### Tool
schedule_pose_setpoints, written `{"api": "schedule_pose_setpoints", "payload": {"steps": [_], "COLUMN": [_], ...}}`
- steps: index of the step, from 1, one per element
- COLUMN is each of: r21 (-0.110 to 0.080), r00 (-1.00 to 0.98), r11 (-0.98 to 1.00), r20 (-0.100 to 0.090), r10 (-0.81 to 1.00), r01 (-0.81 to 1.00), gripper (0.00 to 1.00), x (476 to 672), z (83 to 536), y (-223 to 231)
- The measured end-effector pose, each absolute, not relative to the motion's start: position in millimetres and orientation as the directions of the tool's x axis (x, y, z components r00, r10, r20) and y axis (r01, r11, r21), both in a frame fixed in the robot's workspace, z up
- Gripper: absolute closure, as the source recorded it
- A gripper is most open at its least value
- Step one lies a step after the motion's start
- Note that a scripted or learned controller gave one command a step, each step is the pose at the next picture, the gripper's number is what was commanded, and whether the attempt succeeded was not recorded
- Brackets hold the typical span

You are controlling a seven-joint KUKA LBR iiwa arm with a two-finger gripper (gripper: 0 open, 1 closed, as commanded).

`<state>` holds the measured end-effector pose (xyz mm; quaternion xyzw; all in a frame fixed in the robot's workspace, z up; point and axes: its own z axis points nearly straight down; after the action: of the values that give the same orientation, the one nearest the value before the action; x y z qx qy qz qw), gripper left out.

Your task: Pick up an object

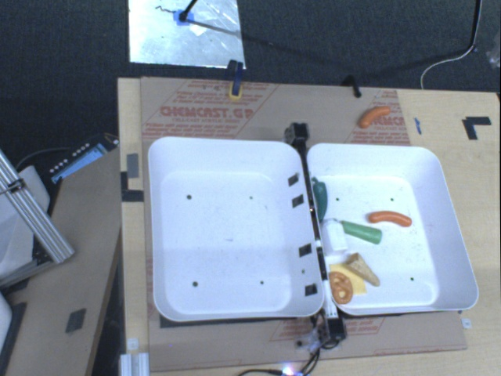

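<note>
Worktop (196, 100) with two white bins side by side on dark carpet.

The right bin (438, 210) holds an orange sausage (389, 218), a green-and-white bottle (352, 231), a dark green piece (319, 196) along its left wall, and a yellow slice (341, 283) touching a tan wedge (362, 269) near its near-left corner. Another orange sausage (374, 117) lies beyond the bins.

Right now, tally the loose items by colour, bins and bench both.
Orange: 3 (sausage-shaped piece in the right bin, round slice in the right bin, sausage-shaped piece on the bench board beyond the bins)
Green: 2 (bottle-like piece, dark green piece at the divider)
Tan/yellow: 2 (wedge, yellow slab)
Total: 7
</note>
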<state>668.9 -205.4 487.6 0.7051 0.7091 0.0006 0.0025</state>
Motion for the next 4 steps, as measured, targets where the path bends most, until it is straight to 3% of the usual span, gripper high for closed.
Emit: {"api": "schedule_pose_setpoints", "payload": {"steps": [2, 3, 4], "r21": [0.004, 0.004, 0.003], "r00": [-0.006, -0.003, -0.004], "r11": [0.006, 0.003, 0.004], "r20": [-0.003, -0.002, -0.002], "r10": [1.000, 1.000, 1.000], "r01": [1.000, 1.000, 1.000], "gripper": [1.00, 1.00, 1.00], "x": [668.9, 659.2, 668.7], "z": [490.6, 500.4, 490.2], "y": [-205.3, -205.2, -197.7]}}
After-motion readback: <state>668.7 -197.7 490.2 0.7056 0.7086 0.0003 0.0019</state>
